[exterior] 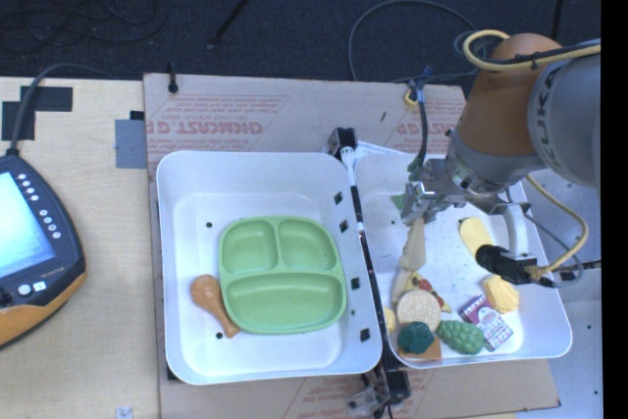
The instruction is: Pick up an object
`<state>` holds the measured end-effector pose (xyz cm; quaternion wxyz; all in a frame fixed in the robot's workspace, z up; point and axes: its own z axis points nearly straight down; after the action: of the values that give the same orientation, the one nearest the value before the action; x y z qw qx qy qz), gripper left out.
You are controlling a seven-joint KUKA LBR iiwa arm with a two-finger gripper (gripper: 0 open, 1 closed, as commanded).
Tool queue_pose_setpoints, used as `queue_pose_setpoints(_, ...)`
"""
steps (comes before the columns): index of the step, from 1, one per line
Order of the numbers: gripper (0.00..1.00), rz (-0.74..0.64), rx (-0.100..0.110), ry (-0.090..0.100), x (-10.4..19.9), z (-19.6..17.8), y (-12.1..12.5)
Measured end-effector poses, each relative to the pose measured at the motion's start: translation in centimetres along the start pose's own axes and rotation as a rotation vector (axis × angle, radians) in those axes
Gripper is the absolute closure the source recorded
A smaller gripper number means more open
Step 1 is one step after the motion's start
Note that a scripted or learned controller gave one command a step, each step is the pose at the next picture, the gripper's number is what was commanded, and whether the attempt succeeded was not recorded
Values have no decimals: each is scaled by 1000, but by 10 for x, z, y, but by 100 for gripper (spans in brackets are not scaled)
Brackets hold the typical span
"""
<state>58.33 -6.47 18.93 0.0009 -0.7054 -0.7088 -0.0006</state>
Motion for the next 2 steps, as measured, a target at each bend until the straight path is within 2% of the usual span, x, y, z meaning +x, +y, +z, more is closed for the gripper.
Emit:
queue_pose_setpoints(1, 100, 1, 3, -1, 47, -26, -23)
queue_pose_setpoints(2, 100, 2, 1, -1, 74, -27, 6)
